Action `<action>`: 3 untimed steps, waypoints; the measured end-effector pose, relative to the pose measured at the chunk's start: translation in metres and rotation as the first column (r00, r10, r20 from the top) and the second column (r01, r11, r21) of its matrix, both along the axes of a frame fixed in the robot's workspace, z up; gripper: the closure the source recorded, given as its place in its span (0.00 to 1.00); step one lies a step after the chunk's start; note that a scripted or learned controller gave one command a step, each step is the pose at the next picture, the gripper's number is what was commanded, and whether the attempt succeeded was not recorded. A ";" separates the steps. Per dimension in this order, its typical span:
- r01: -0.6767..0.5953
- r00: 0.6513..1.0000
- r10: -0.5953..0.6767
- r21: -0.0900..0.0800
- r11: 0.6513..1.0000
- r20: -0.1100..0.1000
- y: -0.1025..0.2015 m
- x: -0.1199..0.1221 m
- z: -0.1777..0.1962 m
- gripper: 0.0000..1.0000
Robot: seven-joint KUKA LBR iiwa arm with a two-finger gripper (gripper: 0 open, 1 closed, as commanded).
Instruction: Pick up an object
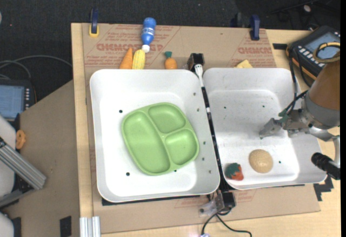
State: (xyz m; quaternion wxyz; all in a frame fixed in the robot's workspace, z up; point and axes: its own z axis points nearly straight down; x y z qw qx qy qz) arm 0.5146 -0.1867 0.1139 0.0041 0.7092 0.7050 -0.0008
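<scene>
A tan round object (261, 161) lies near the front of the right bin (238, 87). A small red and green object (233, 171) sits just to its left, by the bin's front left corner. My gripper (268, 129) hangs low over the right bin's middle, pointing left. It is above and slightly behind the tan object, apart from it, with nothing seen in its grasp. The arm's orange band (327, 90) is at the right edge.
A green divided plate (159, 137) lies in the left bin (108, 90). Behind the bins on the bench are a blue and white bottle (147, 31), a corn cob (139, 59), two carrots (126, 59) and a yellow piece (244, 64). A control pendant (319, 53) sits at the far right.
</scene>
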 end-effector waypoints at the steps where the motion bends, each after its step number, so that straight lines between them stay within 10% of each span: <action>1: -0.011 1.000 0.011 0.010 1.000 -0.007 0.055 0.020 -0.031 0.00; 2: -0.007 1.000 0.007 0.008 1.000 -0.005 0.052 0.020 -0.029 0.00; 3: -0.014 1.000 0.014 0.004 1.000 0.015 0.083 0.127 0.067 0.00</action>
